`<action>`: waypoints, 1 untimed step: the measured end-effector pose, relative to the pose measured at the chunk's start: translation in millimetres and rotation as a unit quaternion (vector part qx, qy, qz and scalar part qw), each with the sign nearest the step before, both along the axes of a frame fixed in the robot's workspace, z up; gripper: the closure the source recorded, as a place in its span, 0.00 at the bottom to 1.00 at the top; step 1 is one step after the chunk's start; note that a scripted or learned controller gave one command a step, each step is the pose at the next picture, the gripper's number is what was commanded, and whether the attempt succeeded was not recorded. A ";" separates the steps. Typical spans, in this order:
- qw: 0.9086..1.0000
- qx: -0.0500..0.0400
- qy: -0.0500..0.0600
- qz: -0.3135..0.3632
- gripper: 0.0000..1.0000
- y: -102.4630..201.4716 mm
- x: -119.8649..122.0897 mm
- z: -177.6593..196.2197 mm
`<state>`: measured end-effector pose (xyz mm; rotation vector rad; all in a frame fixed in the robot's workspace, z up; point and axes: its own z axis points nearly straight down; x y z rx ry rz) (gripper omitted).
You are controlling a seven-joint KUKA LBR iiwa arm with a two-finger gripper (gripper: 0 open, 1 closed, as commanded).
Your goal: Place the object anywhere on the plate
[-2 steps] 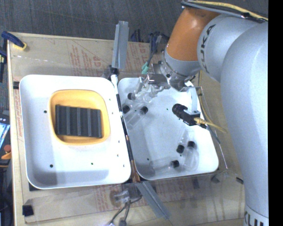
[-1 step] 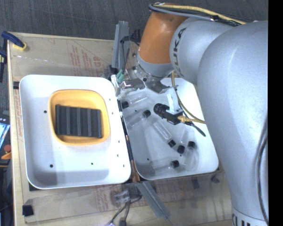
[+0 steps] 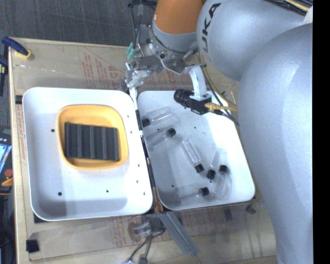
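Two white bins on the bench; clear bottles (image 3: 193,157) lie in the right bin (image 3: 239,153), none on the yellow plate (image 3: 92,138); gripper (image 3: 133,77) hovers at the far rim, grip state unreadable; placing not yet done.

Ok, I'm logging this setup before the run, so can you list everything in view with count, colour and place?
White bins: two, side by side on the bench; left bin, right bin.
Plate: one, yellow-orange rim, in the left bin, carrying a dark ribbed rectangular insert.
Clear vials: several, transparent with black caps, scattered in the right bin; exact count unclear.
Bench: one, tan board under the bins.
Clamp: one, blue and yellow, bench's far left corner.
Arm: one, grey with orange band, entering from the right.
Pincer: one, above the bins' far edge.
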<state>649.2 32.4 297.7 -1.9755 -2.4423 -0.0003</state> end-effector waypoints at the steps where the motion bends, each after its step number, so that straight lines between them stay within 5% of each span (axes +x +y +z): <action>1: 1.000 0.000 0.001 0.000 0.00 0.0 -0.1 -0.6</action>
